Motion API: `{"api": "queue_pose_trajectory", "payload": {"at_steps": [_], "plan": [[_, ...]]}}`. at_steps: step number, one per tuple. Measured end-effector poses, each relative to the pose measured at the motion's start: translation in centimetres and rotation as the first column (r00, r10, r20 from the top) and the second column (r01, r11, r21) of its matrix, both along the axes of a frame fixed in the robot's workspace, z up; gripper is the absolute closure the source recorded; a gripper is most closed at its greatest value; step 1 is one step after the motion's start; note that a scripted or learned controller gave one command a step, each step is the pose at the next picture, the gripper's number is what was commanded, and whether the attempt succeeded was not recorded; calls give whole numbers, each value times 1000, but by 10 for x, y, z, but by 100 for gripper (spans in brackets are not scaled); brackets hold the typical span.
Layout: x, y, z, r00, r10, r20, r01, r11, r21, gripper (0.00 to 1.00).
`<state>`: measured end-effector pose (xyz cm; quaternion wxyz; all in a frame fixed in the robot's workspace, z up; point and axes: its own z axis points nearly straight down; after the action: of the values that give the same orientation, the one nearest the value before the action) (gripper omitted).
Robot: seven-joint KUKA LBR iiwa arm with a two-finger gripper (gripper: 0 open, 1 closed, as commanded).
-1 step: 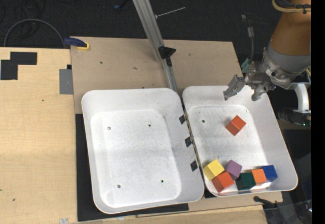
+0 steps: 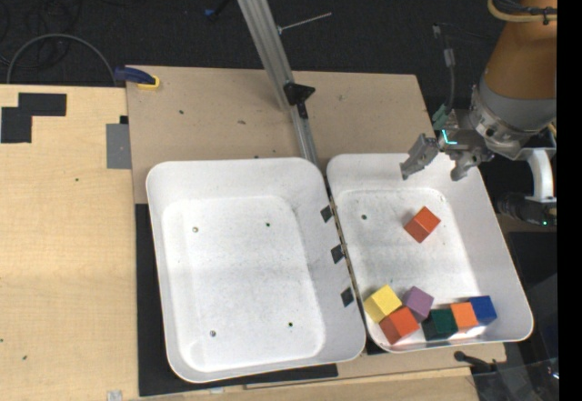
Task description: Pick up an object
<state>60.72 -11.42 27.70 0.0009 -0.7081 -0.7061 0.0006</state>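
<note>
While the spread-fingered gripper (image 2: 438,160) is hovering empty over the right bin's (image 2: 509,267) far edge, the red block (image 2: 422,225) is lying loose nearby, not yet picked.

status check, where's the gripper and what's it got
Gripper over right bin's far edge, jaws open, nothing held. Orange block alone mid-bin, just below. Other blocks clustered at near edge, none in the way.

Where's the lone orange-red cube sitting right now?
The orange-red cube lies alone in the upper middle of the right bin, below the gripper and apart from the cluster of blocks along the bin's near edge.
</note>
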Motion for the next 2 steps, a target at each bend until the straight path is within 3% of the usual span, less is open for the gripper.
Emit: {"api": "queue_pose_trajectory", "payload": {"at_steps": [2], "plan": [[0,0,0,1000,-1,0,1,1000,0,0]]}}
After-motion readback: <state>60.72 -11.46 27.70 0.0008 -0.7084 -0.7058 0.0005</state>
